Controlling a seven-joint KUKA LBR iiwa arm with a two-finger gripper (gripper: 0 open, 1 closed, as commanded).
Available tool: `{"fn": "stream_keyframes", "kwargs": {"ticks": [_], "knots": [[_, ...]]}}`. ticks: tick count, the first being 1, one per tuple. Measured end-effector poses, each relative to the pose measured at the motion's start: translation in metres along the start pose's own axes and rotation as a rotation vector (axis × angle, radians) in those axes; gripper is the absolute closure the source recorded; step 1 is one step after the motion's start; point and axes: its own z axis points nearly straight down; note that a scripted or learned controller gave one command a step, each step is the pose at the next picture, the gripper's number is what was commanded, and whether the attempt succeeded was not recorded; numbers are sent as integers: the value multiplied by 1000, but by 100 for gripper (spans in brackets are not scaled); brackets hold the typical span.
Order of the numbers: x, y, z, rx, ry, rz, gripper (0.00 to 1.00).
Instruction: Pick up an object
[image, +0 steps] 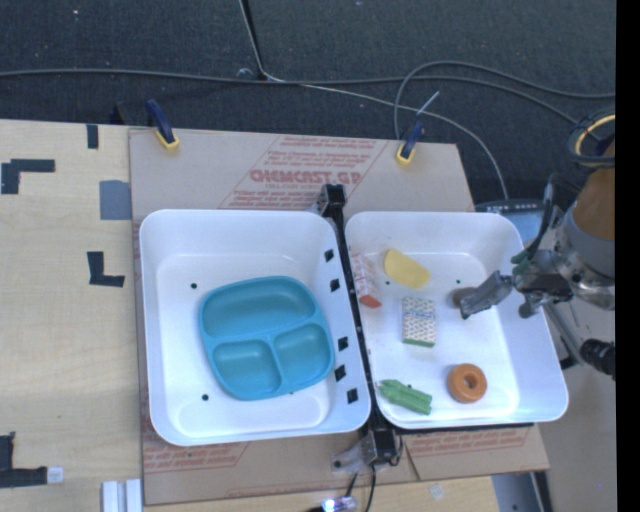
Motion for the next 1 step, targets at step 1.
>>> {"fn": "stream_keyframes", "kwargs": {"ticks": [1], "knots": [[0,2,-5,-10,-2,-3,0]]}}
